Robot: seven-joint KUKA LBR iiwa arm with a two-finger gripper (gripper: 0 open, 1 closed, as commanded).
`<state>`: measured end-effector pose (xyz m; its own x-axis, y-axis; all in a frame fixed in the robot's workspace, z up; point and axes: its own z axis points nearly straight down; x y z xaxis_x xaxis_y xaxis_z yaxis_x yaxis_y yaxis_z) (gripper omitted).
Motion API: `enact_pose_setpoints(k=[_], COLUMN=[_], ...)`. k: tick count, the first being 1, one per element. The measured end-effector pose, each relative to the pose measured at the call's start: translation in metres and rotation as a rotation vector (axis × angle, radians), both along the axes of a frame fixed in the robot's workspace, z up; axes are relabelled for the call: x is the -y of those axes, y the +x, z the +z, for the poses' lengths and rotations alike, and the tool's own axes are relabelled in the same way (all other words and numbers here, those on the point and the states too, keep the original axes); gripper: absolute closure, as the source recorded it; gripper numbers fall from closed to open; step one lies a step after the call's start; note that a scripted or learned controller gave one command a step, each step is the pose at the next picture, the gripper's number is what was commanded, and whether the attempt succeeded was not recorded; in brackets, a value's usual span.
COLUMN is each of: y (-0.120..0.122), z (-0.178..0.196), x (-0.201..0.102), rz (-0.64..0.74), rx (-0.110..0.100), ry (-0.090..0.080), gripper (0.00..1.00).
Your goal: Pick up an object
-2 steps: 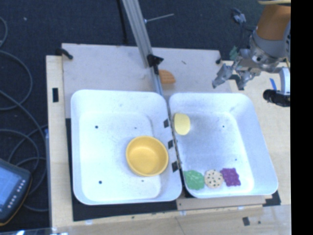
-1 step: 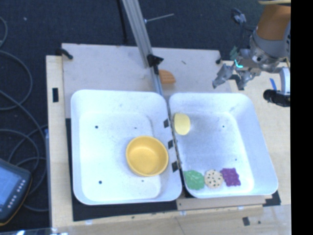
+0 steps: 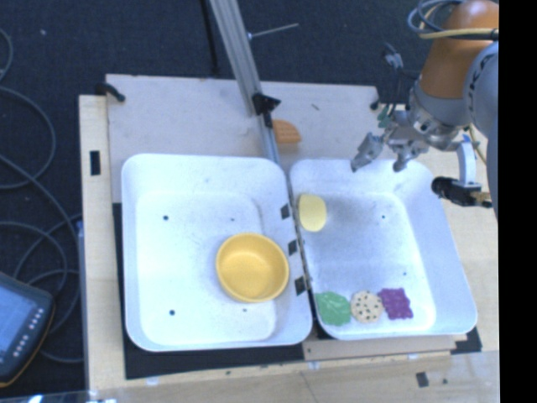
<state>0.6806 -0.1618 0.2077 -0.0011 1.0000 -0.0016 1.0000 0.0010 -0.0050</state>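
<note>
My gripper (image 3: 382, 156) hangs over the far rim of the right bin (image 3: 436, 250), its two fingers spread open with nothing between them. A pale yellow round piece (image 3: 312, 212) lies at the right bin's left wall. Along that bin's near edge sit a green piece (image 3: 334, 307), a cookie-like disc (image 3: 366, 306) and a purple piece (image 3: 395, 302). A yellow bowl (image 3: 251, 266) stands upright in the left bin (image 3: 159, 250). All of these lie well away from the gripper.
An orange object (image 3: 285, 132) rests on the bench behind the bins, beside a slanted metal rail (image 3: 239, 49). Cables and a tablet (image 3: 21, 326) lie on the dark floor at the left.
</note>
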Motion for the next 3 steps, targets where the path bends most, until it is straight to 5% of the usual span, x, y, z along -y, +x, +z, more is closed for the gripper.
enact_pose_setpoints(k=[2, 3], y=[-0.008, -0.006], z=[-0.097, -0.081], x=[0.006, 0.007], rz=[-0.002, -0.002], rx=[0.001, 0.010], ry=[-0.001, -0.003], gripper=[0.00, 1.00])
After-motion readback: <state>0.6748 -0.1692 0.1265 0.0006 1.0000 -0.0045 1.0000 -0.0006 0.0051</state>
